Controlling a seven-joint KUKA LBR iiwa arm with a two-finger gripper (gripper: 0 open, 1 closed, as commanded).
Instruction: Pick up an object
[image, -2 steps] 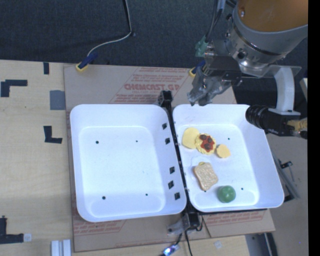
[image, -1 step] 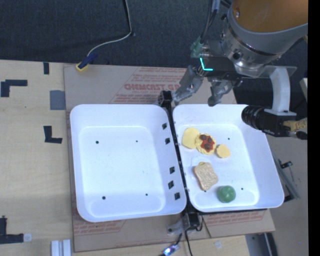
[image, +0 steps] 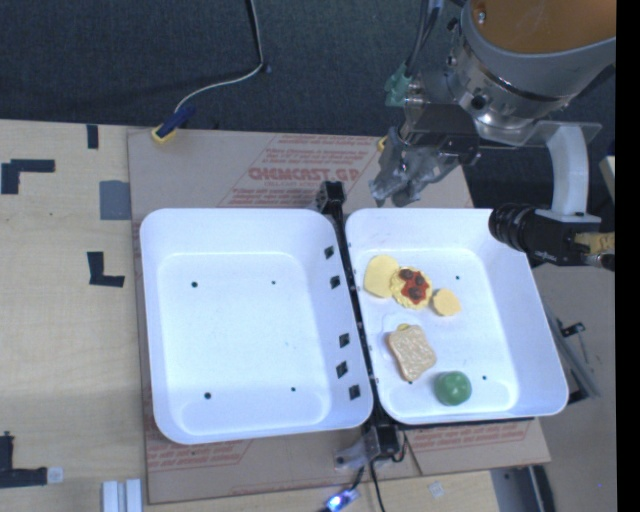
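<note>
The right bin (image: 505, 290) holds several toy foods. A pale yellow round piece (image: 381, 275) lies next to a yellow piece with red topping (image: 411, 287), and a small yellow disc (image: 446, 302) sits to their right. Lower down lie a slice of toast (image: 411, 352) and a green ball (image: 452, 388). My gripper (image: 398, 188) hangs above the back edge of the right bin, near the divider, well clear of the food. Nothing is between its fingers.
The left bin (image: 240, 320) stands beside the right one, joined by a black hinge strip (image: 343, 300). A black cylinder (image: 530, 232) juts in over the right bin's far right corner. A cable with a yellow-blue plug (image: 172, 124) lies at the back.
</note>
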